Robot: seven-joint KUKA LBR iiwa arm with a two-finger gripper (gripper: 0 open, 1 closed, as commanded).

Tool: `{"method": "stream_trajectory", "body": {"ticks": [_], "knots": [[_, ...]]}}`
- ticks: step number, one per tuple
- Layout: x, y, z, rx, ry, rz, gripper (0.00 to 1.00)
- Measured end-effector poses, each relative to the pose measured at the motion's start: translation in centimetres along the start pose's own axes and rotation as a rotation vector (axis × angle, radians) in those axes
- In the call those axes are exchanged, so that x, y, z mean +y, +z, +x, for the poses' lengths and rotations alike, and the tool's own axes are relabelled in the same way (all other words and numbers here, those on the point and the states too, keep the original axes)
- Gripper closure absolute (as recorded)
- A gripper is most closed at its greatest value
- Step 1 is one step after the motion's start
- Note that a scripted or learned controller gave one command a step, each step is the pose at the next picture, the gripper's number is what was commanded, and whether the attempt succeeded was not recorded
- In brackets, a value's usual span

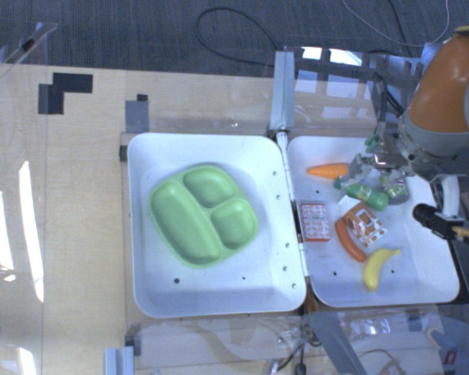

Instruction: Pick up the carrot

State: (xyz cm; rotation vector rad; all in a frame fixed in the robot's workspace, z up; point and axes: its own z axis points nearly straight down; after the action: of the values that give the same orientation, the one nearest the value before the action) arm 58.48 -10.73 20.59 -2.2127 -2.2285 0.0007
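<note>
Leftmost, the left bin [148,287] holds my green divided plate [203,213], lying flat. Right bin [434,287]: small printed packet [313,221] by the divider; carrot [328,171], orange, tapered, lying flat with its tip pointing left near the far wall; hot dog [358,229]; banana [377,266]; green bottle [369,195]. My gripper [381,172] hangs just beside the carrot's thick end; whether it grips anything, I cannot tell.

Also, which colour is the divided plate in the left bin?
Light green, seen clearly in the camera view: the three-compartment plastic plate.
</note>
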Motion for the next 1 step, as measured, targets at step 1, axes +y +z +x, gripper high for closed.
{"method": "stream_trajectory", "body": {"ticks": [1], "knots": [[5.13, 11.72, -2.70, -0.001, -0.042, -0.007, 0.00]]}}
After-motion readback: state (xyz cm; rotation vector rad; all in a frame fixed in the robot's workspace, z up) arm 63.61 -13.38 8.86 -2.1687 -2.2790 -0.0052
